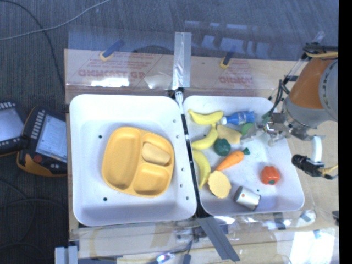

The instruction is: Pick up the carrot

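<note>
The carrot, orange with a small green top, lies at a slant in the middle of the right bin. It sits between a dark green vegetable and a yellow round slice. My gripper hangs over the bin's upper right part, to the right of and above the carrot, well apart from it. Nothing is seen held in it. The grey arm with its orange band comes in from the right edge.
Also in the right bin are bananas, a blue bottle, a red pepper and a metal can. The left bin holds a yellow divided plate. A pendant lies left of the bench.
</note>
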`<move>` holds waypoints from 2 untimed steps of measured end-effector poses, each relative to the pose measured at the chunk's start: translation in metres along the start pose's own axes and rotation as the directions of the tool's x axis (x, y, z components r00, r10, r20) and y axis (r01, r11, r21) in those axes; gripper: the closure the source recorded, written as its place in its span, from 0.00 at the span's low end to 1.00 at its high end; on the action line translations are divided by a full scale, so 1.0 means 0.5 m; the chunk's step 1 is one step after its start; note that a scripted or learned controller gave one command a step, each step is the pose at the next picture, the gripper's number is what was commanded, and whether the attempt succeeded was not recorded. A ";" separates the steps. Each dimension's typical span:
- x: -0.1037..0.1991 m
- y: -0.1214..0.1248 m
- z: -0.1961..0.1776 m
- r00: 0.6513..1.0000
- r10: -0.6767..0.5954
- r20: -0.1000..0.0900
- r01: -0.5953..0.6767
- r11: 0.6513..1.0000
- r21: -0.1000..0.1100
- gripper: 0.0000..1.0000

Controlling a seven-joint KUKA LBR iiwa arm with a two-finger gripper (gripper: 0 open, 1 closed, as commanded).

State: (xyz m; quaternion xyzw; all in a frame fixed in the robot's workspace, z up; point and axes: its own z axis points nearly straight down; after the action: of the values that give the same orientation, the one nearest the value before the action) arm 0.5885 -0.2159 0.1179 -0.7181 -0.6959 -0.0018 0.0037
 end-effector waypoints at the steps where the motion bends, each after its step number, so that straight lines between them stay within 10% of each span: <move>1: 0.127 -0.123 0.039 0.953 0.302 0.007 -0.302 0.953 0.001 0.00; 2: 0.130 -0.124 0.023 0.954 0.300 0.005 -0.300 0.954 0.005 1.00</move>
State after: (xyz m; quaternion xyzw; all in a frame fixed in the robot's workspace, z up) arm 0.5287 -0.1487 0.1068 -0.8153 -0.5790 0.0025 0.0046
